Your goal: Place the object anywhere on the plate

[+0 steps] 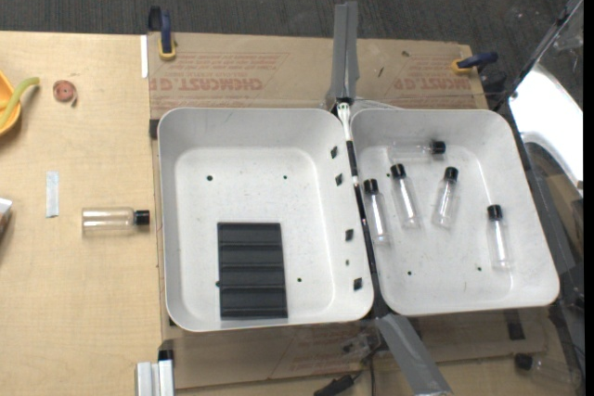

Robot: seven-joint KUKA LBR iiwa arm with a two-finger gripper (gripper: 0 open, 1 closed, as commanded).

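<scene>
A black ridged plate [251,271] lies flat in the front part of the left bin [186,144]. Several clear vials with black caps lie in the right bin [520,287]. One vial [375,210] is close to the bin's left wall, and two more [404,196] [446,198] lie near the middle. Another vial [498,236] is toward the right side. A further vial [416,149] lies crosswise at the back.
A loose vial [113,219] lies on the wooden bench left of the bins. A yellow object [9,102] and a small pink disc [63,91] sit at the far left. Clamps [163,31] [473,62] hold the cardboard at the back. A white machine part [549,111] stands at the right edge.
</scene>
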